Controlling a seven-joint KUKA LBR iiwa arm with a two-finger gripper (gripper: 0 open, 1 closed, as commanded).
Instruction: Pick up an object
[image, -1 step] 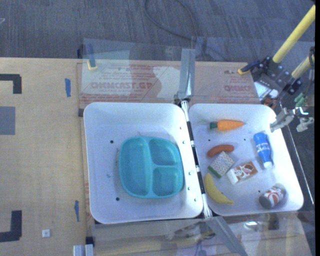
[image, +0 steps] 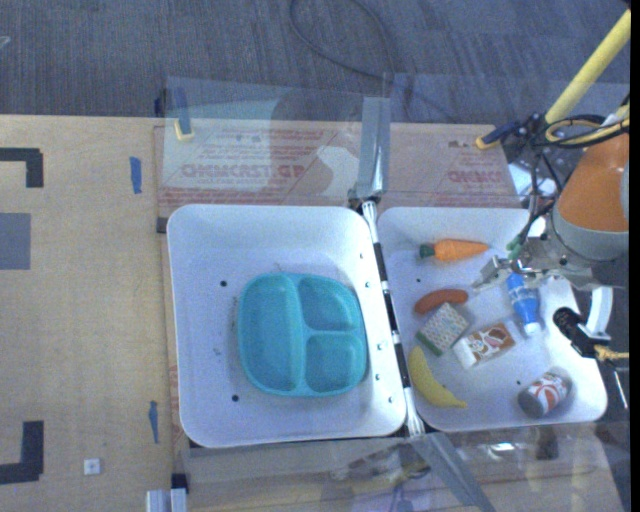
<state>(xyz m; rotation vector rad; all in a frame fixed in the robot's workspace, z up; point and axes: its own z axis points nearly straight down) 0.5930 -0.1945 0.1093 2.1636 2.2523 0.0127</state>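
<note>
My pincer (image: 497, 270) is over the right bin (image: 590, 405); can't tell whether it's released or clenched. Landmark: the small blue bottle (image: 523, 305), smooth plastic, cylindrical, lying just below-right of the pincer tips. Tapered orange carrot (image: 455, 250) sits up-left of the bottle, glossy red sausage (image: 441, 299) left of it. Flat speckled square packet (image: 444, 326) and small printed carton (image: 485, 344) lie below-left, curved yellow banana (image: 431, 380) further that way. Round can (image: 543, 394) below. Teal sectioned plate (image: 301, 335) far left, in the left bin (image: 200, 260).
</note>
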